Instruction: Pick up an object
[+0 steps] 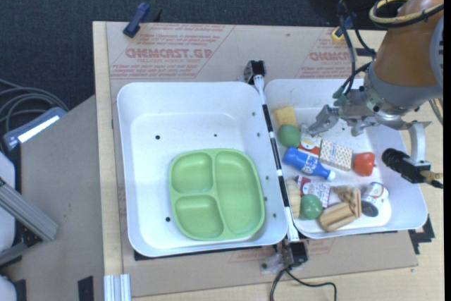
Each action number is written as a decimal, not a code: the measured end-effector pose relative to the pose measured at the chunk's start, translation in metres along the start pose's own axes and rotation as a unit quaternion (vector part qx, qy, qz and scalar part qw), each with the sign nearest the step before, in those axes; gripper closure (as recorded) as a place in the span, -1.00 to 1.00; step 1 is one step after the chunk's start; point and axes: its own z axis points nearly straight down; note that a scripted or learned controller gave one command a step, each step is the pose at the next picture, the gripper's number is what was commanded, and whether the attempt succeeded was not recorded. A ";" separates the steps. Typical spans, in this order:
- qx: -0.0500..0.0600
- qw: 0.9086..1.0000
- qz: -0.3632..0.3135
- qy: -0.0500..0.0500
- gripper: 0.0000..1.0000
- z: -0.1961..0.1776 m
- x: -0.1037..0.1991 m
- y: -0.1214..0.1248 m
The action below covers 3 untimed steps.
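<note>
The gripper (337, 118) is hovering with fingers spread wide, holding nothing, over the right bin (416, 211). The nearest object, a yellow block (285, 115), is lying just left; lowering squarely over one item avoids clutter.

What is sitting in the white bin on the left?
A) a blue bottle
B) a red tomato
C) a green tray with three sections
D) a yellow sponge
C. The left bin holds a green tray split into three sections, while the blue bottle and the other small things lie in the right bin.
</note>
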 end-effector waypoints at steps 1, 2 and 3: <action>-0.004 1.000 0.000 -0.001 -1.00 0.102 -0.022 -0.013; -0.007 1.000 0.000 -0.002 -1.00 0.106 -0.028 0.035; 0.000 1.000 0.001 -0.001 -1.00 0.078 -0.105 -0.012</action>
